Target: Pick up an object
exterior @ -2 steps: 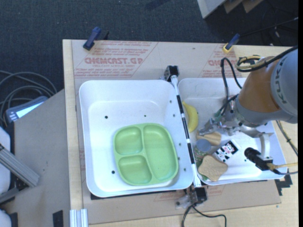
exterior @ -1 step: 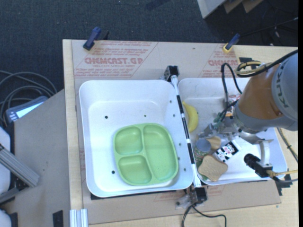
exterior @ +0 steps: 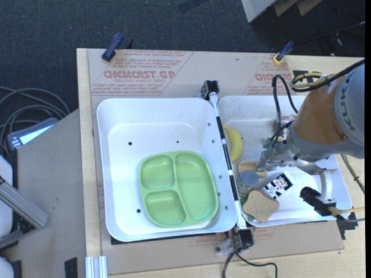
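In the left bin (exterior: 116,120) lies a green tray (exterior: 177,187) with three pockets, smooth plastic, flat and light, sitting near the bin's front. It would be hard to grab flat, so a raised edge is likely the best place to pinch it. Past the middle wall, in the right bin (exterior: 255,106), a yellow banana (exterior: 235,142) leans by the wall; it looks curved, a bit soft and smooth, and I think it should be squeezed across its fat middle, gently. Below it sits a small grey round thing (exterior: 250,178) (too small to name), and next a slice of bread (exterior: 260,206), tan and likely spongy and very light, so it would squash easily. Beside that is a little black and white card or box (exterior: 276,185). Over these things hangs the gripper (exterior: 271,154), just above the grey thing and the card. Whether it is wide, narrow, or holding anything, I cannot tell, because the arm (exterior: 324,123) covers it.
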{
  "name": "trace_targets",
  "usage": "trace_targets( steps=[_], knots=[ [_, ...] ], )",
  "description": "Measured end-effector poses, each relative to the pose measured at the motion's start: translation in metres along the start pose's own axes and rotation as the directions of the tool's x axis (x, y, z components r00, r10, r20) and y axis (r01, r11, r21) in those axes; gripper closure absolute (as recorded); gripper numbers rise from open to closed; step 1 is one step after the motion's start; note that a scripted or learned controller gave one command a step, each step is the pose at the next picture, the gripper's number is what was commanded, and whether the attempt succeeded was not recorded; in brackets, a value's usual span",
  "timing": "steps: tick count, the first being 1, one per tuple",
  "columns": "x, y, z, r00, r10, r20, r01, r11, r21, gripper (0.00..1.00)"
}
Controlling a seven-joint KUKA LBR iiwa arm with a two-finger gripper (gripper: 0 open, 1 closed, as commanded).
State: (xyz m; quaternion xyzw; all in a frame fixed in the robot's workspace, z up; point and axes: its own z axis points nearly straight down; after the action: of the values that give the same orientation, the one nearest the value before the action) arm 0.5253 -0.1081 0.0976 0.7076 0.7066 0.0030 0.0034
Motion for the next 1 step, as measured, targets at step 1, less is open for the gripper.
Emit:
trace_targets(
  steps=[1],
  knots=[
    [-0.0441,0.0506,-0.0655,1.000,-0.002,0.001,0.002,1.000,0.007,1.00]
  ],
)
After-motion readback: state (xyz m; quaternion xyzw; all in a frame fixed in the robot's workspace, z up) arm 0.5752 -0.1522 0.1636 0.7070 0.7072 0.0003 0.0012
